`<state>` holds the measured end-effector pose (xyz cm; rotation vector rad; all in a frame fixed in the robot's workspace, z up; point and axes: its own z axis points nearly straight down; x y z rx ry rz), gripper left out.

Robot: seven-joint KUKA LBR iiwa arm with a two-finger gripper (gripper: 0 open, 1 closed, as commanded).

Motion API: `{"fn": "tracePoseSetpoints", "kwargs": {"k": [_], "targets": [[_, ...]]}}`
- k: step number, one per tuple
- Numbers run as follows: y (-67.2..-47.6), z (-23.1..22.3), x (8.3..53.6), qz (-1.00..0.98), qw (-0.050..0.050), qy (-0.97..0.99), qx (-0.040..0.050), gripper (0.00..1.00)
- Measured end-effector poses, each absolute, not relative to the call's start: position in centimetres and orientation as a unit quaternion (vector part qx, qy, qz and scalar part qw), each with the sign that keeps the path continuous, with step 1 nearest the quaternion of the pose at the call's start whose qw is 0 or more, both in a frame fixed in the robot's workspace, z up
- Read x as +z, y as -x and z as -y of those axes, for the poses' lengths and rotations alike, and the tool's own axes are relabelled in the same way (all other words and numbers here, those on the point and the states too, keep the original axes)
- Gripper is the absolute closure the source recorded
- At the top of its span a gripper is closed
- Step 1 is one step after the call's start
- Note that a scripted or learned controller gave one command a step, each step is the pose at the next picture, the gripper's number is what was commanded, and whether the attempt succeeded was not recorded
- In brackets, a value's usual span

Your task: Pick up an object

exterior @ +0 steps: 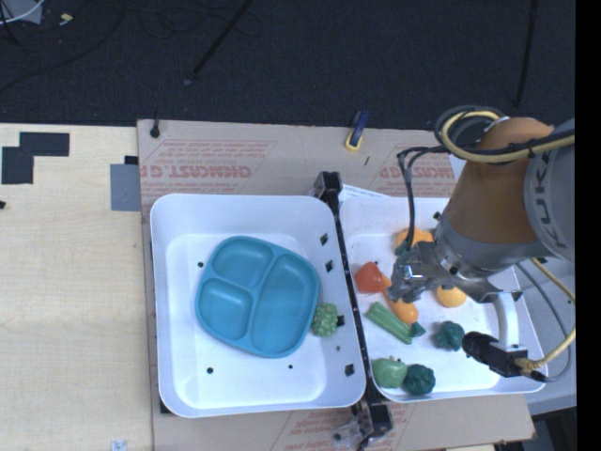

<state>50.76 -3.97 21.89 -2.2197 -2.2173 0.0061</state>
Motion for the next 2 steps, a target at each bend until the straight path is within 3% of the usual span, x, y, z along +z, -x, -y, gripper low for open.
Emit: {"fn": "tracePoseSetpoints", "kwargs": {"k": [1, 2], "targets": [[-51.81, 3.91, 21.72, 0.708, 0.001, 0.707, 0.0011, 1.00], [-51.45, 3.30, 21.89, 0.708, 0.002, 0.706, 0.0012, 1.00]]}}
